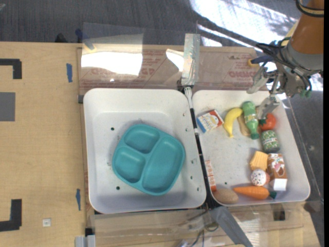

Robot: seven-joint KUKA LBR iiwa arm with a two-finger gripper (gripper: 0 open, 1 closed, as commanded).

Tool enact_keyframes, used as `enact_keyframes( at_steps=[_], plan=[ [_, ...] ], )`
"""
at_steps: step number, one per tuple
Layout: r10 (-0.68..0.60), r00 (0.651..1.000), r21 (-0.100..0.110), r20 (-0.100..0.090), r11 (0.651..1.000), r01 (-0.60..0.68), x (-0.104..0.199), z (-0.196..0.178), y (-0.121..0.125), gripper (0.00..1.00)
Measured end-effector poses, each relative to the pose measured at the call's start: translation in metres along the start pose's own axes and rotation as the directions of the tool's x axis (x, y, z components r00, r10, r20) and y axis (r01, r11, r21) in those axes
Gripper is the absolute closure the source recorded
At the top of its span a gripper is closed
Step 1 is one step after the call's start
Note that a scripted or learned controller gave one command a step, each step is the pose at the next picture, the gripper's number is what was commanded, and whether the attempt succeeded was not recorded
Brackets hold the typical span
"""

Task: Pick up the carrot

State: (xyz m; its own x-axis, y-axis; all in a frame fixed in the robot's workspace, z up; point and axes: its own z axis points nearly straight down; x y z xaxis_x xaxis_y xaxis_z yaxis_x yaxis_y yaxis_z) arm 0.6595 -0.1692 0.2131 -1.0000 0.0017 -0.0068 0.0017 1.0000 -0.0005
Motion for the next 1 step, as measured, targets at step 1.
enact_keyframes(
  at_steps=[1],
  plan=[
    [0.123, 0.992, -0.003, -0.011, 0.992, -0.123, 0.0467, 0.0994, 0.0631, 0.00]
  ],
)
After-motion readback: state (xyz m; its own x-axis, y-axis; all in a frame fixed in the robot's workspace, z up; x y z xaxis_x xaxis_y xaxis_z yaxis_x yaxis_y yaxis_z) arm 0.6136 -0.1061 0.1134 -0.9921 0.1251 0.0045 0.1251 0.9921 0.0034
